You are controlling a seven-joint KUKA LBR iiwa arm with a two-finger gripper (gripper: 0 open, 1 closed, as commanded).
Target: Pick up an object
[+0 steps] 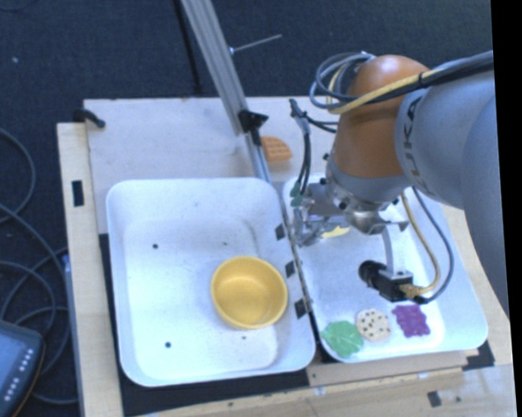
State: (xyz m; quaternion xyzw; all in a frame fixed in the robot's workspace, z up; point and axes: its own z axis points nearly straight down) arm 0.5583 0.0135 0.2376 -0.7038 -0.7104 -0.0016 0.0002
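1. My gripper (308, 229) is low in the right bin (457, 310), at its upper-left corner, right beside the divider where the two bins meet.
2. Can't tell finger state; the wrist and cabling block the view there.
3. A small pale yellow thing (337, 232) shows just right of my gripper, on the right bin floor. Mostly hidden by my wrist, so I can't tell if I'm touching it.
4. My arm (442, 139) comes in from the right, above the right bin's far half; the orange band (375, 121) sits directly over the wrist.
5. Near edge of the right bin, three small items in a row: green piece (342, 337) nearest the divider, round speckled cookie-like piece (372, 325) next to it and touching or almost touching, purple piece (412, 319) on the far side of the cookie from the divider.
6. Black connector on a cable (382, 278) hangs over the right bin's middle, between my gripper and the three-item row.
7. Left bin (147, 219): yellow bowl (248, 291) upright, in the near half, close to the divider, well apart from my gripper.
8. Orange object (276, 149) lies on the bench beyond the right bin's far-left corner, beside the slanted aluminium pole (222, 69).
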